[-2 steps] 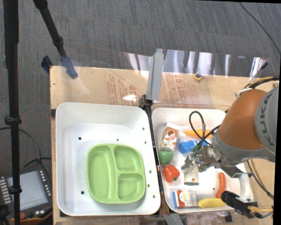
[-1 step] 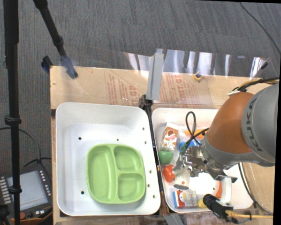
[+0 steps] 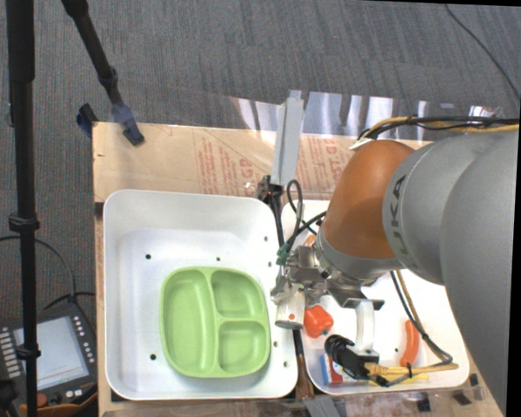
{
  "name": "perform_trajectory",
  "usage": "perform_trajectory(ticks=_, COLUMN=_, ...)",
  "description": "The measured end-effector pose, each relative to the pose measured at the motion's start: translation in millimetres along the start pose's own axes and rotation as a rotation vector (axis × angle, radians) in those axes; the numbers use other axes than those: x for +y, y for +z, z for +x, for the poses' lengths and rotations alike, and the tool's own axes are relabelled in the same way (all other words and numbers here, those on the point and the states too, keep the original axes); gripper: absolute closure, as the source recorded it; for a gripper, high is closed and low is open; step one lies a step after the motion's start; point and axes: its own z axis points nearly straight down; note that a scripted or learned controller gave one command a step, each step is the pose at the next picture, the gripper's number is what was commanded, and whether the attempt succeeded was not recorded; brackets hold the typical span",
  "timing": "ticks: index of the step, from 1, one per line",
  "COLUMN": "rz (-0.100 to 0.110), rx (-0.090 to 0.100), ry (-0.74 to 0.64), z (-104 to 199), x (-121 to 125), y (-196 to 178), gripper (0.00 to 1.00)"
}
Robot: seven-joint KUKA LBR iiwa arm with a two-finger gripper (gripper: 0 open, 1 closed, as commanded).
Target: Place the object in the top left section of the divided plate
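In the right bin, the pincer (image 3: 318, 313), grip unclear, hovers at an orange object (image 3: 318, 320)

The bench (image 3: 202, 161) is topped with brown cardboard. Two shallow white bins rest on it side by side. The left bin (image 3: 190, 221) sits near the bench's left edge. The right bin (image 3: 441, 330) lies against it, toward the right edge, partly covered by the arm.
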Motion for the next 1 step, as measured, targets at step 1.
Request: perform_trajectory(ticks=1, rz=0.000, rx=0.000, ry=-0.001, z=0.0, x=0.0, y=0.0, gripper=0.00)
